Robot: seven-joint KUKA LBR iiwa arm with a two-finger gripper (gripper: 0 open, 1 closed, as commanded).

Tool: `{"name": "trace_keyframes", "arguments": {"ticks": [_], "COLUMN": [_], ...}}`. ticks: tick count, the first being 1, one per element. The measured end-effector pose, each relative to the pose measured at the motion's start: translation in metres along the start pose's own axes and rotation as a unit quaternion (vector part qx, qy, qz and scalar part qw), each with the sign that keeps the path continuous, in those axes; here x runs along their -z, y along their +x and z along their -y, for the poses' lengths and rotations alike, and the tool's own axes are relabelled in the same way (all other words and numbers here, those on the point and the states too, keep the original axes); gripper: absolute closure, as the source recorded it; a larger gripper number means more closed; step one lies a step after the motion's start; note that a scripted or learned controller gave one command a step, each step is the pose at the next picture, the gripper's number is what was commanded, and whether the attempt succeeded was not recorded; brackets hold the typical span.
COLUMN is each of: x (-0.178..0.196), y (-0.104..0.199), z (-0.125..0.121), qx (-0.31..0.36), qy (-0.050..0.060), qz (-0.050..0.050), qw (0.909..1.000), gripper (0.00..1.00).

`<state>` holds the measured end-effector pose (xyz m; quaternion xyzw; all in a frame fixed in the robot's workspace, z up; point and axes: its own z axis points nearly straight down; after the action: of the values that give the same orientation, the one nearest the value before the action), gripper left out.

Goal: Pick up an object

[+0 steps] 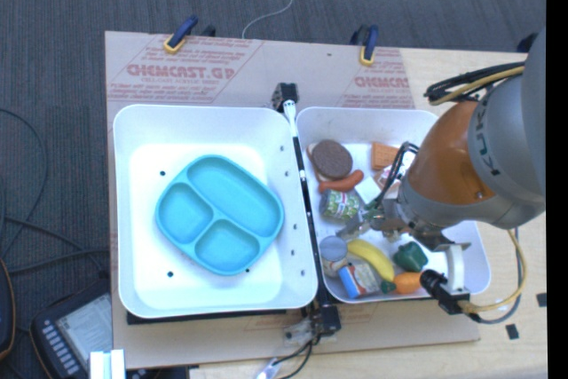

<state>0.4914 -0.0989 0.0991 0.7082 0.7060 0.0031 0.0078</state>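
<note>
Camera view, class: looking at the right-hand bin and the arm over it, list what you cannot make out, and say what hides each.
- Gripper: fingers too small and cluttered to judge; whether it holds anything cannot be told.
- Right bin: its right half is covered by the arm.
- Orange block: partly hidden by the arm.
- Green item: its shape is unclear beneath the wrist.
- Blue-labelled item: label too small to read.
</note>
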Motion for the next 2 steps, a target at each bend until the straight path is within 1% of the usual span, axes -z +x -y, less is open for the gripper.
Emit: {"name": "trace_keyframes", "arguments": {"ticks": [1,2], "x": [0.0094,0.0096], "y": [-0.0001,-0.0009], "z": [-0.0003,-0.0003], "qx": [0.000,0.000], "qy": [0.000,0.000], "qz": [0.000,0.001], "qw": [1.0000,1.0000], "gripper": [1.00,0.00]}}
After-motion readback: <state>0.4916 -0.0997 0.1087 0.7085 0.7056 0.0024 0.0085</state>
